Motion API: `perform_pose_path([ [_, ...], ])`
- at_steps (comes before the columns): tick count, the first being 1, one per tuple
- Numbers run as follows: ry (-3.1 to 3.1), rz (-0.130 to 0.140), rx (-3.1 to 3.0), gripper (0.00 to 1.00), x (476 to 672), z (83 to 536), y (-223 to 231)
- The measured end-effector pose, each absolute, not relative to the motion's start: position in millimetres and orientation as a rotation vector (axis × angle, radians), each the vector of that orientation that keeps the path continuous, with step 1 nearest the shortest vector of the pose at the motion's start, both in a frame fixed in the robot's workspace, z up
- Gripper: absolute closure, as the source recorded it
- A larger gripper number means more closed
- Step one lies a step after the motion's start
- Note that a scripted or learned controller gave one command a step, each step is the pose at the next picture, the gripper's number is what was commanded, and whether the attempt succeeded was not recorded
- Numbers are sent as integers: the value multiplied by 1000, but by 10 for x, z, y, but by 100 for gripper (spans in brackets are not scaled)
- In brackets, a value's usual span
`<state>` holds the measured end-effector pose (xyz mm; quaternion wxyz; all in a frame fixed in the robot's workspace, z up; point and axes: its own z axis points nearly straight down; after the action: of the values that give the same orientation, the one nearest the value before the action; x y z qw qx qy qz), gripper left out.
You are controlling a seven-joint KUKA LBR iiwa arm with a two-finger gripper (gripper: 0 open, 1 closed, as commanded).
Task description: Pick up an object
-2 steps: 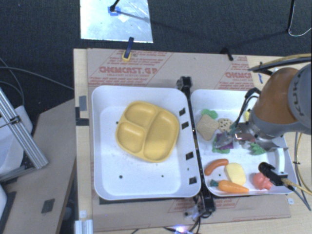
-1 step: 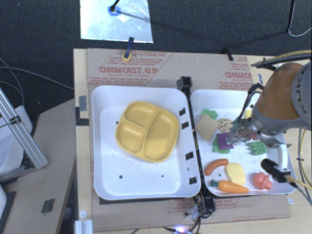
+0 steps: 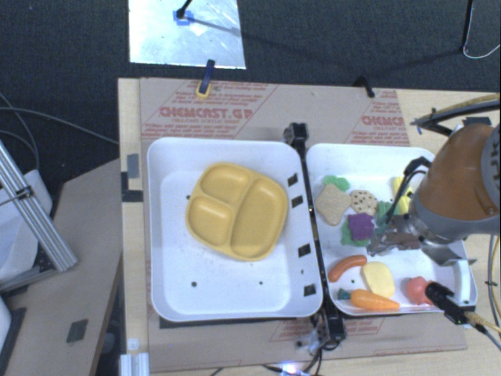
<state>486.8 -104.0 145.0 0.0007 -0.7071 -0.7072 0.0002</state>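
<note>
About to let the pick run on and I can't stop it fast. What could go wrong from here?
The gripper sits low in the crowded right bin, beside the purple toy and cookie: it may nudge neighbours or close on nothing. The arm hides part of the bin, so a slip there could go unseen.

Left white bin [image 3: 168, 233] holding a yellow divided plate [image 3: 236, 210], set on a bench [image 3: 258, 104] lined with printed cardboard. Shiny metal sheet [image 3: 186, 22] on dark carpet [image 3: 63, 37] beyond. Aluminium frame rail [image 3: 35, 218] at far left.
</note>
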Motion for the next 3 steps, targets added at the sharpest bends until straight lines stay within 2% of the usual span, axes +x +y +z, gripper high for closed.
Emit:
perform_pose_path([
  [1, -2229, -8, -2236, 100, 4883, 2592, -1620],
  [2, -2227, -2, -2225, 100, 5590, 1781, -2088],
  [3, -2221, 0, -2224, 100, 4958, 2181, -2070],
])
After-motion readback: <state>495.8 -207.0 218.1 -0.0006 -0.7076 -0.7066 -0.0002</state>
